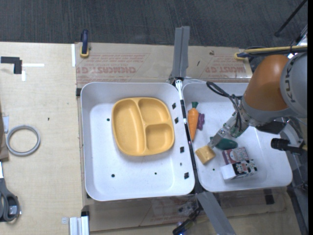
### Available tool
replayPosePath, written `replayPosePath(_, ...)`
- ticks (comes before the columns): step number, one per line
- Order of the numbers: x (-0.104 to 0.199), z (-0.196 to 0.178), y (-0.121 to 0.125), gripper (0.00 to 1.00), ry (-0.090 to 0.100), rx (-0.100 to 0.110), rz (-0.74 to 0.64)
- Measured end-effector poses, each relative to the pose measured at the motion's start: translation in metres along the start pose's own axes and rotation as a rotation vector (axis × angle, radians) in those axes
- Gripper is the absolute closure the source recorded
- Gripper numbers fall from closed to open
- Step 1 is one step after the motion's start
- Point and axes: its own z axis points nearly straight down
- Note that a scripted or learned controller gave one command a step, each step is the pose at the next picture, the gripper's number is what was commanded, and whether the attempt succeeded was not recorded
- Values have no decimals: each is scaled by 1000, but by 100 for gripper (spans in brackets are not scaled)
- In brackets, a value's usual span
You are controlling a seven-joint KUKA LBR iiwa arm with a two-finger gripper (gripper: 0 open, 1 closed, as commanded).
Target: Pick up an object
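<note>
Camera view: claw point(221, 139) sits low over the teal piece point(228, 144) beside the block point(205, 154); its grip state cannot be told. Centre on teal, then lift straight.

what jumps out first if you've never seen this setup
The yellow divided plate stands out most, lying alone in the left white bin. Next the grey arm with its orange band reaching in from the right, its gripper low in the right bin over a dark teal object. Around it lie a toy carrot, a tan block and a small printed box.
</note>
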Motion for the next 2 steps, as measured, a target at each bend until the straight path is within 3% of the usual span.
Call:
replayPosePath(1, -1, -9, 0, 100, -1, -1, 1)
replayPosePath(2, 24, -100, 40, 100, 0, 2, 418)
